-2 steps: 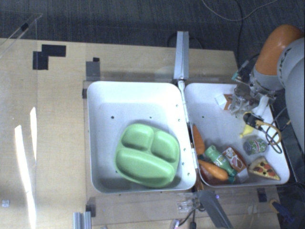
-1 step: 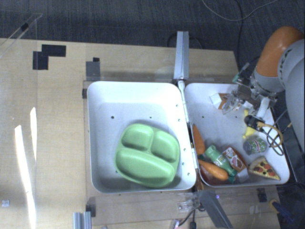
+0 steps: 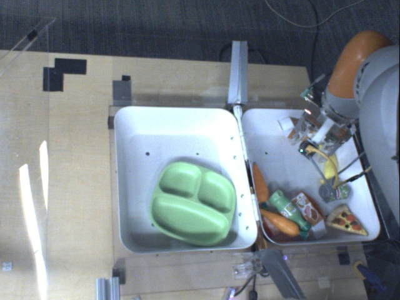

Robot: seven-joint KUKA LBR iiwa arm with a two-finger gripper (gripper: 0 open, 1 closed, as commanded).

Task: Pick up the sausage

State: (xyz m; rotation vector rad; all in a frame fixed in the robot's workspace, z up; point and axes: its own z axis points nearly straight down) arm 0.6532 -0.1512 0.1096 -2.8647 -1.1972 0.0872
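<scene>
Sausage (image 3: 259,184), apparently, hugs the divider above carrot (image 3: 280,223).

Robotics lab bench, pale wooden benchtop (image 3: 69,186) with black tape marks (image 3: 62,72), two white bins (image 3: 125,167) fixed to a metal rail (image 3: 238,74), loose black cable (image 3: 312,17) on dark carpet (image 3: 156,11), grey industrial arm (image 3: 375,86), plastic toy food (image 3: 294,214)
</scene>
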